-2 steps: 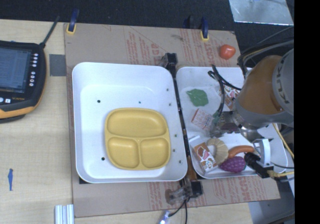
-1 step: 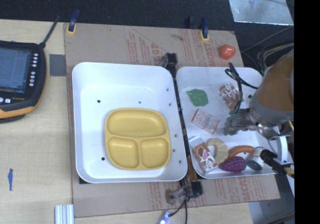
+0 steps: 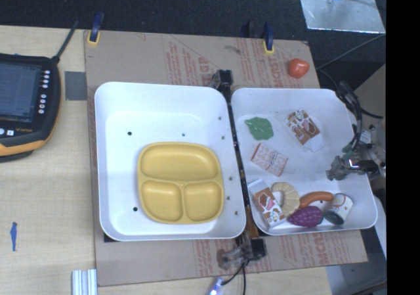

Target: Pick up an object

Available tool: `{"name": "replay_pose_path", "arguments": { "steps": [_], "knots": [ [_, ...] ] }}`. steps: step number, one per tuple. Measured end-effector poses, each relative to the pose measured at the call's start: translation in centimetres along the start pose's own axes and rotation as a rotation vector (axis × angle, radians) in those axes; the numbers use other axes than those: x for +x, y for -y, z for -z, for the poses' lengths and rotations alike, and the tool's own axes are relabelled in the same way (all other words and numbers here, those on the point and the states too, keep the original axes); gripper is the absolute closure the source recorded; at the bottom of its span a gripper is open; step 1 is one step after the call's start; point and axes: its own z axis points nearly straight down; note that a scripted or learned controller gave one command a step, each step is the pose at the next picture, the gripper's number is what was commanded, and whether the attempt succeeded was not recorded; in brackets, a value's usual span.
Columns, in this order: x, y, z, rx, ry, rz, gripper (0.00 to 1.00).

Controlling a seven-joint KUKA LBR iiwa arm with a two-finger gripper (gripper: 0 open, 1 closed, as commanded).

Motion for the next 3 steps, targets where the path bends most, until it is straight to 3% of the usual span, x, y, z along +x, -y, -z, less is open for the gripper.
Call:
{"name": "replay_pose_path", "arguments": {
  "steps": [1,2,3],
  "knots": [
    [5.7,0.6,1.5,0.002,-0.001,0.004,1.0],
    [11.8,-0.7,2.9,0.001,0.0,0.004,1.0],
    [12.6,0.6,3.2,0.002,0.0,0.002,1.0]
  ]
}}
